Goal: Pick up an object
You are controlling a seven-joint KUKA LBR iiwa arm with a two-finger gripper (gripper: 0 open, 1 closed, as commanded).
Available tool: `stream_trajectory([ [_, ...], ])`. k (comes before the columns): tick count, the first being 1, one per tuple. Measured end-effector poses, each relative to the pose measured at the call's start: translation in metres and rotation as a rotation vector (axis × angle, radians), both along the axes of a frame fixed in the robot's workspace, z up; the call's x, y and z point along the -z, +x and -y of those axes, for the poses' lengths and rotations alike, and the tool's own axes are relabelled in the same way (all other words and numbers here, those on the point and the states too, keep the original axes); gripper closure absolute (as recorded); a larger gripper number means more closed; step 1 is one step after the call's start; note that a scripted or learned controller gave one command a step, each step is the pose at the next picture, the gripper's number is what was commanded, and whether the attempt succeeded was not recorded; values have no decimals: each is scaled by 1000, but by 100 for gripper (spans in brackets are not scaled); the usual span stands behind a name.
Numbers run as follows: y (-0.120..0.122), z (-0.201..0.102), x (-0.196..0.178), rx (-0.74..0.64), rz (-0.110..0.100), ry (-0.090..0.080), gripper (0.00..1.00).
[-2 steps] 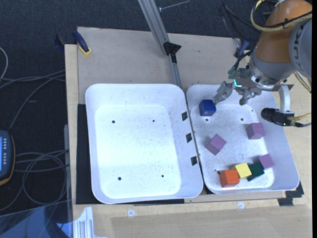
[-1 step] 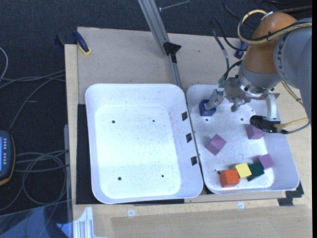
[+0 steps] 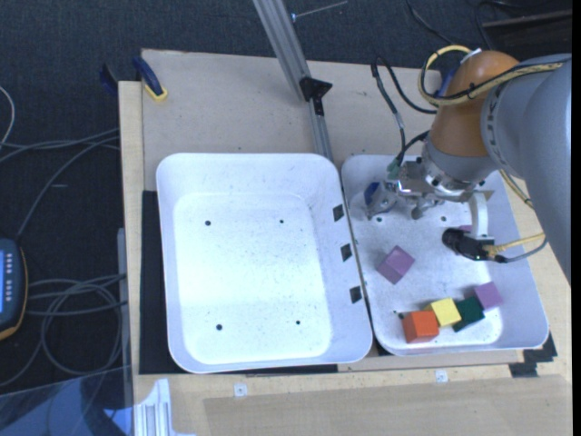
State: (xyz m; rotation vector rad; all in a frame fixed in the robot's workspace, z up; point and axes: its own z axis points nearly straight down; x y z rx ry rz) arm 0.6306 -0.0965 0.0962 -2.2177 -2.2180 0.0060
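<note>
1. The left bin [image 3: 182,243] on the desk [image 3: 227,98] holds no objects; its broad floor gives open room.
2. In the right bin [image 3: 522,330], a purple block [image 3: 396,264] lies apart, with free space around it.
3. Orange [image 3: 419,325], yellow [image 3: 446,312], green [image 3: 469,311] and small purple [image 3: 487,294] blocks crowd the near rim.
4. The tool [image 3: 413,198] hovers at the bin's far end; whether it is spread cannot be told. Nothing appears lifted, so the pick remains undone.

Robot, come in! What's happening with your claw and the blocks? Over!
Gripper low over right bin, far end. Purple block loose mid-bin. Orange block, yellow, green, small purple clustered near front rim. Nothing in the way.
</note>
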Motion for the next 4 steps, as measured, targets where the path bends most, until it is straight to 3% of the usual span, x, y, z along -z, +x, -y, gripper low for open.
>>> stream_trajectory([
  [1,2,0,-15,0,8,0,100],
  [3,7,4,-143,-1,16,-2,100],
  [4,8,4,-142,-1,9,-2,100],
])
